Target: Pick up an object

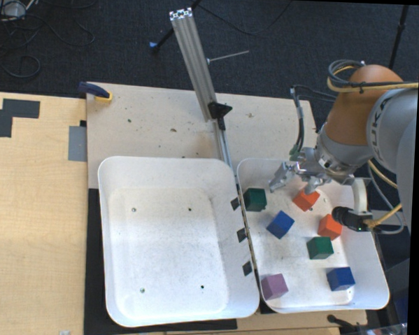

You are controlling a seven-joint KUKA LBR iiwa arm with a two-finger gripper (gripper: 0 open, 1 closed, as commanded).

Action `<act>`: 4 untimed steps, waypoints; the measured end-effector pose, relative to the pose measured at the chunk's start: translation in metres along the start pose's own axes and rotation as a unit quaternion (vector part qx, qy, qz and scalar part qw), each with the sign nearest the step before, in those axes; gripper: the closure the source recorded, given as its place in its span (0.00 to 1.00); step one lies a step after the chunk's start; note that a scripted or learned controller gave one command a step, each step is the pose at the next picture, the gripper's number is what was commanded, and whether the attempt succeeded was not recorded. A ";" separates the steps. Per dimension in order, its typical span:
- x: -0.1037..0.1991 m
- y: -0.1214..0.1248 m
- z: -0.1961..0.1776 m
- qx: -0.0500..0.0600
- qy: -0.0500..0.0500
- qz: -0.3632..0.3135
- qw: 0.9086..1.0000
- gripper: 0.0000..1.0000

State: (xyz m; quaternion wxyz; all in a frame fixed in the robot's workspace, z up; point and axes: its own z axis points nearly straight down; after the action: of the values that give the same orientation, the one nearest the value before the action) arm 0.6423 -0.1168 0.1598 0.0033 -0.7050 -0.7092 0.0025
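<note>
Tool (pixel 298 176) spread open above orange cube (pixel 306 200) (right bin (pixel 371 294)).

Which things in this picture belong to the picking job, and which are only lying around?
For the job:
- two-finger gripper
- right white bin with small cubes: two orange, two green, two blue, one purple

Lying about:
- left white bin
- slanted aluminium bar
- blue-handled clamp

Seven small blocks lie scattered in the right bin (pixel 371 294): two green, two blue, two orange, one purple.
</note>
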 end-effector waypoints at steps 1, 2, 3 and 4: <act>-0.005 -0.005 0.042 -0.004 -0.001 0.003 1.000 0.00; -0.007 -0.006 0.034 -0.002 0.000 0.006 1.000 1.00; -0.016 -0.008 -0.024 -0.006 -0.001 0.004 1.000 1.00; -0.017 -0.008 -0.051 -0.004 0.000 0.003 1.000 1.00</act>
State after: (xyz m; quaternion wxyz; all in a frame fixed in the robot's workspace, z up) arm 0.6347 -0.1341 0.2110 -0.0002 -0.7070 -0.7072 -0.0003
